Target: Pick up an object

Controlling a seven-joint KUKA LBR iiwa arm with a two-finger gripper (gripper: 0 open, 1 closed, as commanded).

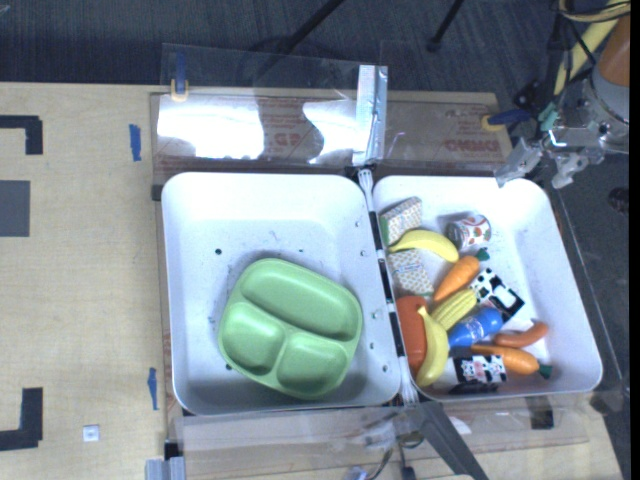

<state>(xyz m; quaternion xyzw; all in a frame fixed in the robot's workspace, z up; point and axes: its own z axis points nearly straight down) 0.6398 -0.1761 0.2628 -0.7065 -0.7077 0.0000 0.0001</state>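
End effector above right bin's far rim; grip state indeterminate. Smooth toys crowded against divider. Green sectioned plate in left bin.

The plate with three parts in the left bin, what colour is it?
Green. The plate shows clearly in the camera view, lying in the left bin.

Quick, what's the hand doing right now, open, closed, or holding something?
Hand: above the right bin's far corner, holding nothing visible; open or closed cannot be told.
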